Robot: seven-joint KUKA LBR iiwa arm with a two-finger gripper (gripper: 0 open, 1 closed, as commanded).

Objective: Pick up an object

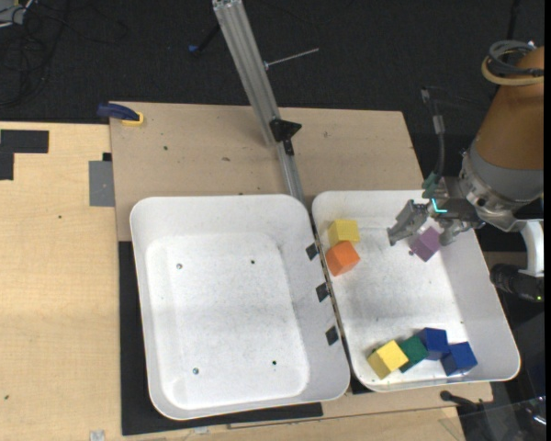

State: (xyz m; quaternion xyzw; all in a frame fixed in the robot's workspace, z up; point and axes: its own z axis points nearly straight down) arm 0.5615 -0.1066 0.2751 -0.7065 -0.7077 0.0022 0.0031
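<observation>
We logged the gripper [422, 230] over the upper part of the right bin [496, 333], the arm [510, 136] reaching in from the right side of the view. A purple block [427, 244] sat right at the tips of the fingers [406, 223], tilted on a corner rather than flat. It looked to us as if the block was pinched between the fingers and carried a little clear of the bin floor, but from this slanted angle we could not be fully sure it was off the surface. The tilt read as a grip taken off-centre, so we judged the hold to be loose and liable to slip.

The other blocks lay untouched. A yellow block [343, 231] and an orange block [342, 258] were touching each other against the right bin's left wall, next to the divider. A second cluster sat near the lower edge: another yellow cube [387, 357], a green block [413, 350] and two blue blocks [445, 349], packed together. We guessed the purple one was chosen because it stood apart, with room for the fingers on both sides.

The left bin [156, 246] sat alongside on the counter [46, 274]. A slanted metal rail [253, 72] ran down to where the two bins met. A small blue-and-yellow clamp [119, 113] lay on the board's far left corner.
</observation>
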